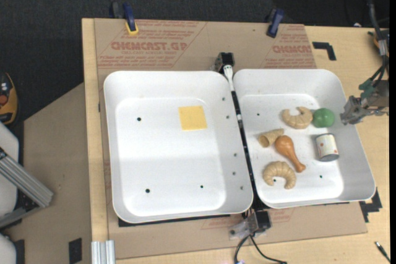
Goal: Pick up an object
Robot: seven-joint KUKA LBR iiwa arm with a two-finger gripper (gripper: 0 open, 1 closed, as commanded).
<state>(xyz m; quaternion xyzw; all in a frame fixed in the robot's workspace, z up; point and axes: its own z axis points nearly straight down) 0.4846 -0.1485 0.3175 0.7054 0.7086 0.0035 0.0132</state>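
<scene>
Camera view, looking down at a slant: two white bins are sitting side by side on a brown board. The left bin (124, 151) is holding a single flat yellow square (192, 118), lying in its upper middle. The right bin (346, 185) is carrying the candidates for picking — a pale croissant (297, 118) near the top, a green ball (323, 117) touching or just beside its right end, a small tan piece (270, 138) below the croissant, an orange-brown drumstick (288, 150) lying at a slant just right of that piece, a second croissant (279, 174) toward the bottom, and a small white can (327, 147) lying on its side to the right of the drumstick.

The gripper (354, 110) is hanging at the right bin's right rim, near the green ball but apart from it; nothing is showing between its fingers. Whether they are apart or together cannot be told at this size. Two blue clamps (130, 16) are gripping the board's far edge.
</scene>
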